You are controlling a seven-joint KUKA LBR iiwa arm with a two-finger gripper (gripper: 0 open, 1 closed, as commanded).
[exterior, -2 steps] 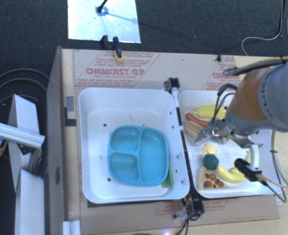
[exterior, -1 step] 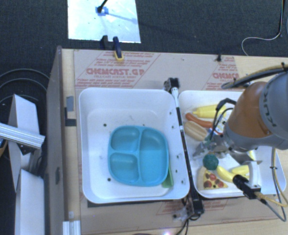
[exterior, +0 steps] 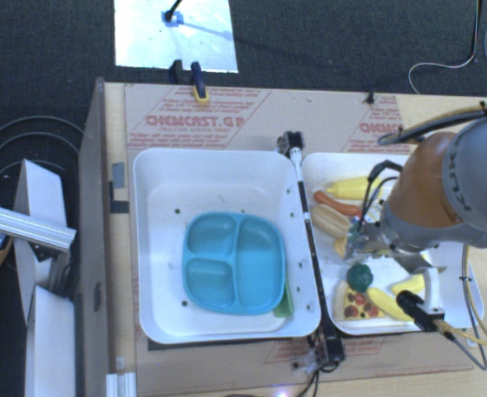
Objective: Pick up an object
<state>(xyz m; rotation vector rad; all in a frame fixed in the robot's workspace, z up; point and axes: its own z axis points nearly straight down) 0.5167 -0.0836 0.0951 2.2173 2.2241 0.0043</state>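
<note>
In the right bin (exterior: 326,168) lie toy foods: a yellow corn cob (exterior: 346,190), a hot dog (exterior: 332,211), a green broccoli piece (exterior: 360,276), a pizza slice (exterior: 359,303) and a yellow banana (exterior: 388,298). My gripper (exterior: 357,244) hangs low over the middle of this bin, just above the broccoli and beside the hot dog. The arm's orange band (exterior: 425,193) and grey body cover the bin's right half. The left bin (exterior: 169,222) holds a blue divided plate (exterior: 231,261).
A green item (exterior: 285,300) peeks out under the plate's right edge. A black divider bar (exterior: 306,230) runs between the bins. Cables (exterior: 466,325) trail at the right bin's front right corner. Cardboard (exterior: 226,114) lines the bench behind the bins.
</note>
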